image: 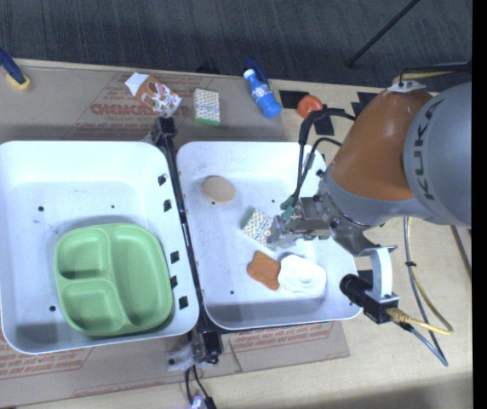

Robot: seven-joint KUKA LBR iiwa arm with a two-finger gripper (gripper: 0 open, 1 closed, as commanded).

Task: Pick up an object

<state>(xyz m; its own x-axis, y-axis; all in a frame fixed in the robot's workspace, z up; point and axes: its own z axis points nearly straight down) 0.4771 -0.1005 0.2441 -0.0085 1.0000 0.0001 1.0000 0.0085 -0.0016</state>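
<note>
The right bin (226, 150) holds a tan round piece (219, 189) near its back, a small patterned packet (256, 225) in the middle, and an orange lump (264, 270) touching a white crumpled object (303, 276) near the front. My gripper (284, 231) hangs low over this bin. It is just right of the patterned packet and right behind the white object. The arm's grey body and orange band cover the bin's right side. I see nothing lifted.
The left bin (22, 156) holds a green divided plate (111, 278). Behind the bins on the cardboard lie a snack wrapper (152, 95), a small patterned box (207, 106), a blue bottle (263, 94) and an orange ball (310, 105). Black clips line the divider between the bins.
</note>
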